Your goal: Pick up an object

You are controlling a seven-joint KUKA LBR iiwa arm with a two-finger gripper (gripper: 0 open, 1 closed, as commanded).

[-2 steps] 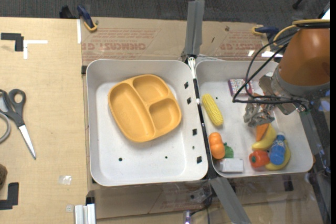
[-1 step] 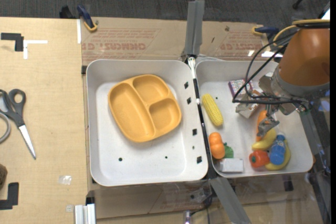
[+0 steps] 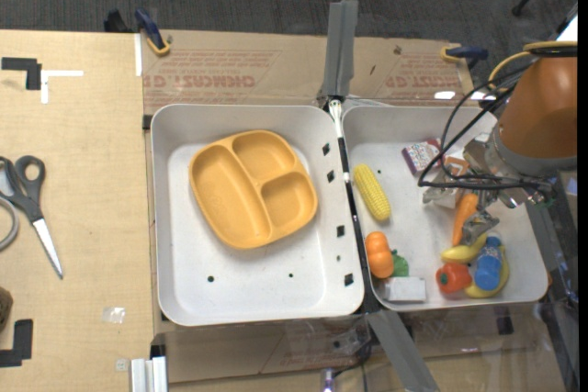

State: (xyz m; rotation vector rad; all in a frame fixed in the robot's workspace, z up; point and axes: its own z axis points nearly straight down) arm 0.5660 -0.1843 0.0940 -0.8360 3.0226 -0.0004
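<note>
1. The left bin (image 3: 175, 225) holds a yellow divided plate (image 3: 253, 188), lying flat and well away from the arm.
2. The right bin (image 3: 390, 128) carries the clutter: a toy corn cob (image 3: 372, 192), an orange toy (image 3: 378, 254) with a green bit beside it, a white block (image 3: 406, 290), a red tomato (image 3: 453, 278), a banana (image 3: 463, 249) and a carrot (image 3: 466, 208), all crowded towards the near right corner.
3. The arm (image 3: 542, 110) leans in from the right, wrist low over that corner, cables trailing.
4. The gripper (image 3: 478, 220) sits right at the carrot and banana; I cannot tell whether its fingers are spread or pressed together, and nothing is plainly pinched.
5. The risk, to my eye: the pieces touch, so closing could nudge one aside or catch two.
</note>
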